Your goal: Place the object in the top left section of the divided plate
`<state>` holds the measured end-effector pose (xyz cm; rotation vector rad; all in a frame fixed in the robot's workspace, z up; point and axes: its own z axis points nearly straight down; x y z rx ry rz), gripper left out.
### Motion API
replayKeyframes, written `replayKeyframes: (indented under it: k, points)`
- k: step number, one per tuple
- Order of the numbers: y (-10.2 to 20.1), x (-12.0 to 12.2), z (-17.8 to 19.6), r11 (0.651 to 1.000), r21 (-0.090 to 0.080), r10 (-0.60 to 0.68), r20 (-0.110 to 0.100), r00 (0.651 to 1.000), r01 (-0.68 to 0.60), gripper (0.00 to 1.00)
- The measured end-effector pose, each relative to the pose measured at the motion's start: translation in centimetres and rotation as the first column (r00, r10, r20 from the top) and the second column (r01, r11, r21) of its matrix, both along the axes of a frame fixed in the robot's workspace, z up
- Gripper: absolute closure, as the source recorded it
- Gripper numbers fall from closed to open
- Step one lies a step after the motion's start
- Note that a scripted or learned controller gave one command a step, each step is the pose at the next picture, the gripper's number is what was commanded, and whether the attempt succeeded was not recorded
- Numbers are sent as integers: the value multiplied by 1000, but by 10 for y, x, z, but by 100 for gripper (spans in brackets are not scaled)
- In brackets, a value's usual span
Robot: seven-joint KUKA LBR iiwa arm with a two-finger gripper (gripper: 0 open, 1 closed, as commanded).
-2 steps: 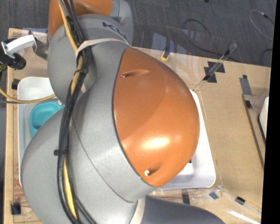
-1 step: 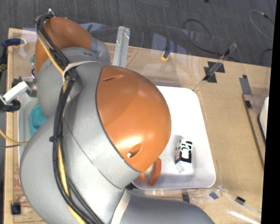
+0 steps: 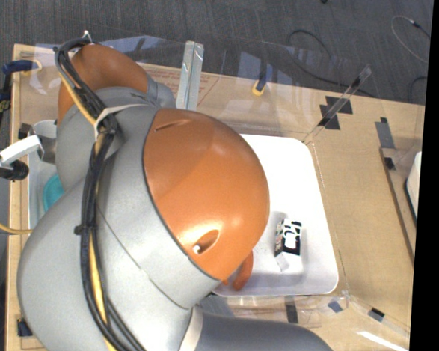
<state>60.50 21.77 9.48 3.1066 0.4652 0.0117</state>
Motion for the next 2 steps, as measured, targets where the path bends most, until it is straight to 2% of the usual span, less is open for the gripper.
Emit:
replayKeyframes:
  k: [1, 2]
  points:
    - [1, -65, 2, 996, 3, -89, 3, 996, 89, 0]
    - [1, 11, -4, 999, 1, 48, -14, 999, -48, 0]
